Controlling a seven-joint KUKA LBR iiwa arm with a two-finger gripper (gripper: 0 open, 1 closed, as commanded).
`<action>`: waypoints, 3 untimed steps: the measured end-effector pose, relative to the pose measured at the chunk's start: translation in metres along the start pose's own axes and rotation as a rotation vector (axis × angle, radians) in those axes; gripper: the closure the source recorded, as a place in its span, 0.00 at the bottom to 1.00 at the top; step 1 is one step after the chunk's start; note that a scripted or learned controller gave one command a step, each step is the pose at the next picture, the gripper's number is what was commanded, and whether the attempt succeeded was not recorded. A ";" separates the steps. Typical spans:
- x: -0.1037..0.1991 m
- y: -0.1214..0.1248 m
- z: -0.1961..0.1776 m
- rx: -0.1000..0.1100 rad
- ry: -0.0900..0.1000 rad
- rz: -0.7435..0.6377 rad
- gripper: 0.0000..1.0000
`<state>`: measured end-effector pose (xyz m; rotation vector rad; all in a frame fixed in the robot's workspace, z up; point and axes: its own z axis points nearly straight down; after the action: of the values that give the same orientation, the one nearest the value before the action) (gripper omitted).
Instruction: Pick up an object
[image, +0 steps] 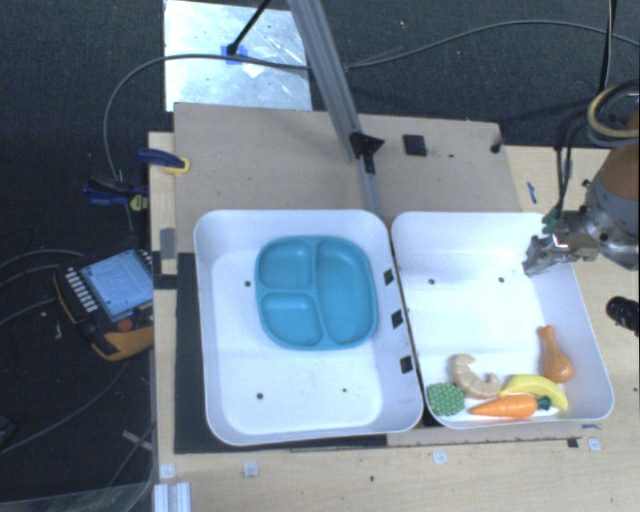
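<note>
Toy foods lie in the front corner of the right bin (470, 290): an orange carrot (503, 406), a yellow banana (537, 387), a green broccoli piece (446, 399), a tan curled piece (472, 374) and a brown drumstick (553, 354). My gripper (546, 252) hangs over the right bin's far right edge, well behind the foods and apart from them. Nothing shows between its fingers.
The left bin (230, 380) holds a blue divided plate (316, 292). A grey pole (335, 80) slants down to the seam between the bins. Cables, clamps and a handheld device (110, 300) lie off the bench at left.
</note>
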<state>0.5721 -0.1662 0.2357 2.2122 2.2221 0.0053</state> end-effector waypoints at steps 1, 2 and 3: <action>0.054 0.002 -0.010 0.004 0.004 -0.007 1.00; 0.114 0.003 0.002 0.005 0.004 -0.007 1.00; 0.165 0.015 0.003 0.004 0.004 -0.006 1.00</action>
<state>0.5860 -0.0010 0.2327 2.2093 2.2335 0.0054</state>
